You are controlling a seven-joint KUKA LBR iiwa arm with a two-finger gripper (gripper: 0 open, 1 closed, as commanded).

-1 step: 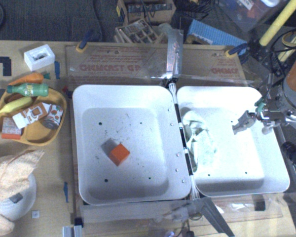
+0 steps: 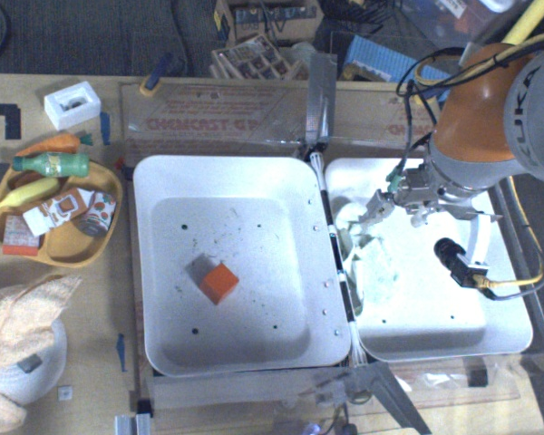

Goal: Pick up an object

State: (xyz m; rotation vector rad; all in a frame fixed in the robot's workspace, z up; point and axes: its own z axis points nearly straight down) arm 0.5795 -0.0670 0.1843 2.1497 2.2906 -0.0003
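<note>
The wooden bench (image 2: 82, 352) carries two shallow white bins side by side. The left bin (image 2: 163, 188) holds an orange cube (image 2: 221, 283) lying near its middle, with dark specks scattered over the floor around it. The right bin (image 2: 508, 333) has a crumpled piece of clear plastic (image 2: 370, 265) against its left wall. The grey arm (image 2: 490, 116), with its orange band, reaches in over the right bin from the right. Its gripper (image 2: 374, 214) hangs over that bin's upper left part, well apart from the cube; whether the jaws are open or closed cannot be told.

Behind the left bin lies a clear panel (image 2: 218, 111) with red lettering, too faint to read with certainty. To the left sits a wooden bowl (image 2: 68, 247) with a green bottle (image 2: 53, 164), a banana (image 2: 23, 193) and small printed packets (image 2: 68, 207) whose labels are illegible. A small white box (image 2: 72, 104) rests beyond the bowl.
</note>
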